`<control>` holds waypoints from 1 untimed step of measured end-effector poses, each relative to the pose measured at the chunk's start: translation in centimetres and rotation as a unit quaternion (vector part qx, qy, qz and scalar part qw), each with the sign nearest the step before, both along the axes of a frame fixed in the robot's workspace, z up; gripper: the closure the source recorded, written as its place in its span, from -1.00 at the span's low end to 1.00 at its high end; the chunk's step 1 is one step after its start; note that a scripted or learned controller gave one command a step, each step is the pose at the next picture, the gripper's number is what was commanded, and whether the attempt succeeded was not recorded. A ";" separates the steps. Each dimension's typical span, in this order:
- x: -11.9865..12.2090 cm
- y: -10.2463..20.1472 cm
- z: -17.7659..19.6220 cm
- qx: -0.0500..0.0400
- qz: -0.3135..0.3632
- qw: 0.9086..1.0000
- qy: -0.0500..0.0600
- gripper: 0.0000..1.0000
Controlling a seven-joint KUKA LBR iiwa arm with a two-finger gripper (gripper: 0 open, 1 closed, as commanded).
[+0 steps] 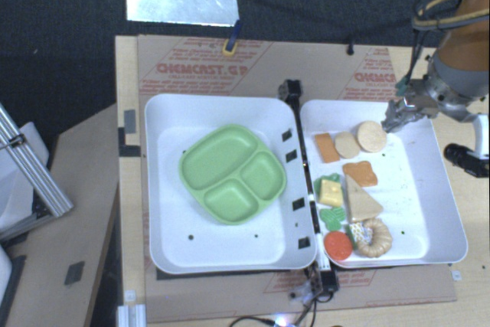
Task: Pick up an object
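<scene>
While the end effector (398, 116) hangs low over the right bin (429, 188), just beside the round cracker (372, 137), the step looks like the approach to a grasp. Whether its tips are spread or pressed together I cannot tell. Next it likely needs to centre over the cracker, then descend.
</scene>
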State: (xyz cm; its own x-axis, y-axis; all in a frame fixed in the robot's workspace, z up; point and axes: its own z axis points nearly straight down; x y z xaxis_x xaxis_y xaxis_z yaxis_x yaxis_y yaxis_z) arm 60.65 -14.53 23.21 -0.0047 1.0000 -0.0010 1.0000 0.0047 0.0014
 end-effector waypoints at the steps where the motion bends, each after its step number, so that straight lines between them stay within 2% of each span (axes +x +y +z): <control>1: -1.7 4.8 0.2 0.000 -0.001 1.000 0.000 1.00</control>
State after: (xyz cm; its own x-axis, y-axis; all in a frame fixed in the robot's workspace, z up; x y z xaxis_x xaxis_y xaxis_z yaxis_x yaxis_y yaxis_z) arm 58.98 -9.75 23.44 -0.0028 1.0000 -0.0011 1.0000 0.0028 0.0014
